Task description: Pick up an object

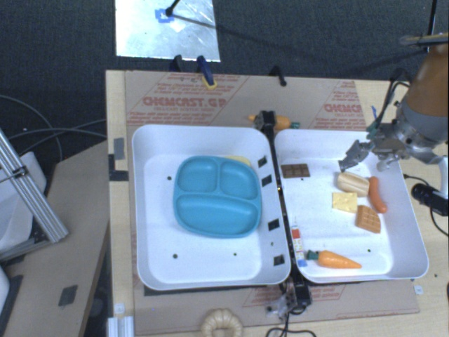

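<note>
The right bin (414, 258) holds several toy foods: a brown chocolate bar (295, 170), a bread roll (353, 182), an orange-red sausage (377, 194), a pale cheese slice (344, 202), a waffle (367, 218) and a carrot (338, 260) near the front. My gripper (369, 160) hangs over the back right of this bin, just behind the bread roll and sausage. Its fingers are spread open and nothing is between them.
The left bin (151, 258) holds a blue divided plate (217, 195), with a yellowish piece (239, 159) peeking out behind it. A black divider with clips (275, 188) runs between the bins. A metal frame (28, 195) stands at the far left.
</note>
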{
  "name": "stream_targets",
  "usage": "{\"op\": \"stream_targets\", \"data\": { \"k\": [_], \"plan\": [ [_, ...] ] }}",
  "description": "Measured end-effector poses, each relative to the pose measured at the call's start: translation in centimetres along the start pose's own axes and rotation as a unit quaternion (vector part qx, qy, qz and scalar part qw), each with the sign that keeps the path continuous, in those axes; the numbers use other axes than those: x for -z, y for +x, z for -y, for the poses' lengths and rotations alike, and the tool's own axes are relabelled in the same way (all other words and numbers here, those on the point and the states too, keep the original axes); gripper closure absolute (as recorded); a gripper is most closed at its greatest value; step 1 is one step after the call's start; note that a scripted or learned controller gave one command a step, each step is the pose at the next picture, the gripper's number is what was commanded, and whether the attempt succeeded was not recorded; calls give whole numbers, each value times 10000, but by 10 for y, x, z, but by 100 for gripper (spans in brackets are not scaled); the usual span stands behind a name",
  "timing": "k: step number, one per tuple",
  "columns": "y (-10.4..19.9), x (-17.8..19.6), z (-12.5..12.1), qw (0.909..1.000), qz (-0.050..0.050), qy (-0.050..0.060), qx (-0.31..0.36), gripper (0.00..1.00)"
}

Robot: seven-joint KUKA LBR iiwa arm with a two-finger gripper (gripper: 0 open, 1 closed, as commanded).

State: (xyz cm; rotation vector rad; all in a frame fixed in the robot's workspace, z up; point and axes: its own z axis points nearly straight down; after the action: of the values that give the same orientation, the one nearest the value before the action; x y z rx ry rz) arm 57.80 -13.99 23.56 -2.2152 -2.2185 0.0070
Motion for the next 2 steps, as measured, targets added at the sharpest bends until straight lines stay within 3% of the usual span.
{"op": "stream_targets", "data": {
  "k": [1,2],
  "plan": [
    [0,5,-2,10000,7,-45,9,0],
    [-1,-52,7,10000,4,-21,-2,0]
  ]
}}
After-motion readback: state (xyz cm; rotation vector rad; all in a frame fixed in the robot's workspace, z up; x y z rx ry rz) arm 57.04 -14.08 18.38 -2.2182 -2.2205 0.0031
